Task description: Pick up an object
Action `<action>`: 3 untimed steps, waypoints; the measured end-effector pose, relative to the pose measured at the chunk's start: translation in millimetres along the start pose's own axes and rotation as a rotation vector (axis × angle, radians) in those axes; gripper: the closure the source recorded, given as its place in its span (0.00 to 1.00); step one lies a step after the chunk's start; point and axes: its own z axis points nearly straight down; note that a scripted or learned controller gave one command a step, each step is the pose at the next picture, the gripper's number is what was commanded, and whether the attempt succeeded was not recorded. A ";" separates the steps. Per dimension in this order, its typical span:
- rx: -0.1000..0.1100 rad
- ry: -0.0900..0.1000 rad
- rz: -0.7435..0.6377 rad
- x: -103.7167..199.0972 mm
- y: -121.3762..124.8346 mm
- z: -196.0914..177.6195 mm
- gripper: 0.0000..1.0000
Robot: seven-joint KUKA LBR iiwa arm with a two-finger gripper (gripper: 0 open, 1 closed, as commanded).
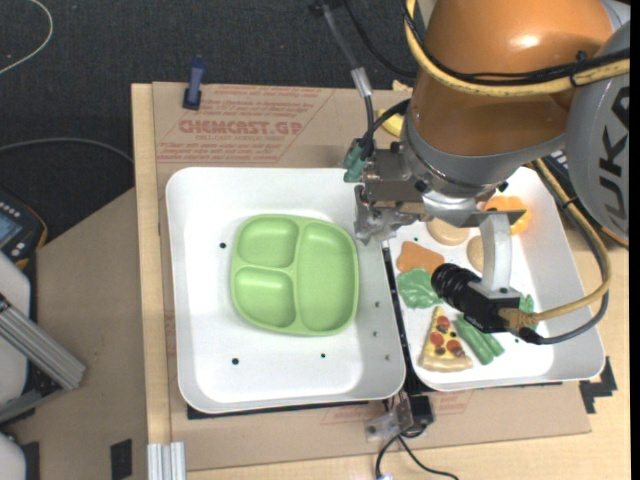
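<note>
the gripper (377, 216) hangs low at the left wall of the right bin (552, 256), near the brown food piece (418, 257) and green leaf (415, 286); its opening and any hold i cannot tell; probably the reach step; next, centre over one piece and close.

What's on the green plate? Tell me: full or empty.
Empty. The green plate lies right way up in the left bin; all three of its compartments show bare green.

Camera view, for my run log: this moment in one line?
arm: over right bin | claw: near bins' divide | green plate: left bin | pizza slice: right bin
</note>
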 end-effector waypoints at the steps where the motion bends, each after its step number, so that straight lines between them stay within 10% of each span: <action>1: -0.001 0.000 -0.001 0.5 0.4 -10.2 1.00; 3: -0.003 0.000 -0.003 1.6 1.2 -30.4 1.00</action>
